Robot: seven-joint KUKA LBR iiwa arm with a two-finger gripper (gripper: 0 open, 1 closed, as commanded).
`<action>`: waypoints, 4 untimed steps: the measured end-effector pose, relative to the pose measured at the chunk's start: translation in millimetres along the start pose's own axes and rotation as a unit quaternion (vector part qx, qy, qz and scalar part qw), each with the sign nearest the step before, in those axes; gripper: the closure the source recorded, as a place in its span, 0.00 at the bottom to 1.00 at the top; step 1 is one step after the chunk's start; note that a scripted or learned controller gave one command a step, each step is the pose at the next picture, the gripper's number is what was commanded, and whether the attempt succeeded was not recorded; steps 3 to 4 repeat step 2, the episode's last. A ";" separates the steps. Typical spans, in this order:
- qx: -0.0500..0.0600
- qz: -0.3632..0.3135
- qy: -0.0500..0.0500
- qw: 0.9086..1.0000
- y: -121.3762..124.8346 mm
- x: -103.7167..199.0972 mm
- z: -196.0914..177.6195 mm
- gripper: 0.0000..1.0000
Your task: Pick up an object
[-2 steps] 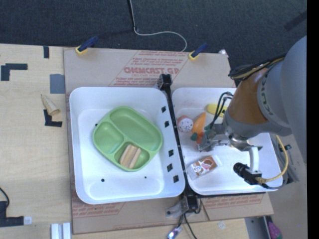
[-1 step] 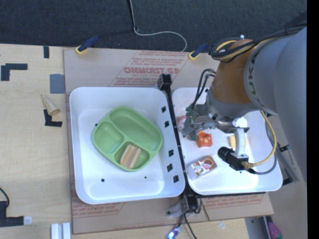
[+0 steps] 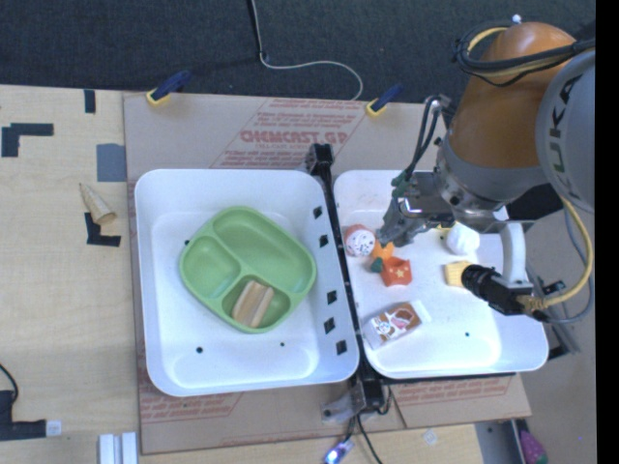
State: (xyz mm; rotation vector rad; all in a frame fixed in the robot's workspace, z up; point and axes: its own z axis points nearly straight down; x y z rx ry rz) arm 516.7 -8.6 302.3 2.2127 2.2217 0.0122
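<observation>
A wooden bench under a sheet of printed cardboard carries two shallow white bins side by side, with dark carpet across the top of the frame. The left bin [image 3: 155,259] holds a green divided plate [image 3: 248,267] with a tan piece of toy bread [image 3: 253,301] in one of its compartments.

The right bin [image 3: 503,351] holds the loose items. The arm enters from the upper right, and the gripper [image 3: 401,222] hangs low over the upper middle of this bin, its dark fingers pointing down and toward the left. Whether they are parted or closed cannot be made out, and nothing is visibly held between them.

The likeliest target is the small orange-red toy [image 3: 394,268], which sits just below the fingertips in the frame, near but apparently not touching. A round white-and-red ball [image 3: 360,242] lies just left of the gripper, a yellow block [image 3: 456,274] to the right, and a flat printed packet [image 3: 395,322] farther down. The grasp therefore seems to need a short shift toward the bottom of the frame.
</observation>
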 end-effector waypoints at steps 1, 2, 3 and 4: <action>0.003 -0.003 0.001 1.000 -11.7 64.7 -50.2 1.00; 0.003 0.001 -0.001 1.000 -32.5 40.3 -97.6 1.00; 0.003 0.001 -0.001 1.000 -32.5 40.3 -97.6 1.00; 0.003 0.001 -0.001 1.000 -32.5 40.3 -97.6 1.00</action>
